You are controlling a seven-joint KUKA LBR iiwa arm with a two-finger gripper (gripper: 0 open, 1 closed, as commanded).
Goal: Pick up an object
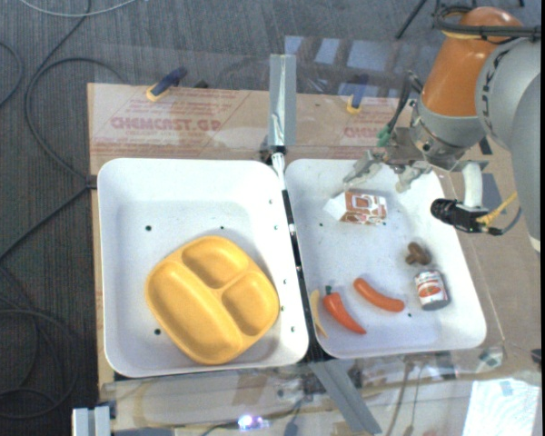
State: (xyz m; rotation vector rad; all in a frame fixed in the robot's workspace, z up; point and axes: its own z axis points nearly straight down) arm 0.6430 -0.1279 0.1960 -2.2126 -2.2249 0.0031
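My gripper [381,173] hangs over the back of the right bin [454,334], its two fingers spread apart and nothing between them. Just below it lies a small white-and-orange packet [362,208]. Toward the front of that bin lie an orange sausage-shaped piece [379,295] and a red-orange chilli pepper [342,312]. A small brown lump [417,254] and a little red-and-white can [431,289] sit near the right wall.
A yellow divided tray [213,298] rests in the left bin [118,207]. A grey metal post [281,103] rises at the back between the bins. Blue-and-yellow clamps [165,83] sit on the cardboard behind. Cables lie on the floor.
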